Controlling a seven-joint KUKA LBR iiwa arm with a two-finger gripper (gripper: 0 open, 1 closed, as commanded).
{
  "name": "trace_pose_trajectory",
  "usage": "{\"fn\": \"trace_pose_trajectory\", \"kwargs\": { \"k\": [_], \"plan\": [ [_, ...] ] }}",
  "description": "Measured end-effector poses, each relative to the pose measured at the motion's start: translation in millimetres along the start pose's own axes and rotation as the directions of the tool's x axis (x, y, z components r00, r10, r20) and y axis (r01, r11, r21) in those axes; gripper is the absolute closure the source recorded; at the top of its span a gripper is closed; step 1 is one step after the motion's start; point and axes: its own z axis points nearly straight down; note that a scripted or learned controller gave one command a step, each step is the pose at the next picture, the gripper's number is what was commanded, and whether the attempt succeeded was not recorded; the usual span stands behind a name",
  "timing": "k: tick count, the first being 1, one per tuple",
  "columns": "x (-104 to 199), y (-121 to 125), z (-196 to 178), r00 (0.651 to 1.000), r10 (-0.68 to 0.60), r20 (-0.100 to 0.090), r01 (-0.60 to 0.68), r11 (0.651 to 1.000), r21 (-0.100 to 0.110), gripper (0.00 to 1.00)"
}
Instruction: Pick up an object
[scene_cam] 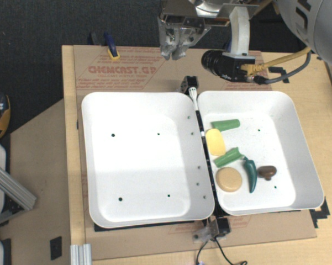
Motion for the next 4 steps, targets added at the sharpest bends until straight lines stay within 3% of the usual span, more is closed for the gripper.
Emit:
{"fn": "trace_pose_trajectory", "kwargs": {
  "k": [1,4],
  "plan": [
    [29,-3,-23,1.000,0.003,0.001,-0.003,1.000,0.001,1.00],
    [29,6,-58,1.000,0.003,0.001,-0.003,1.000,-0.004,1.00]
  ]
}}
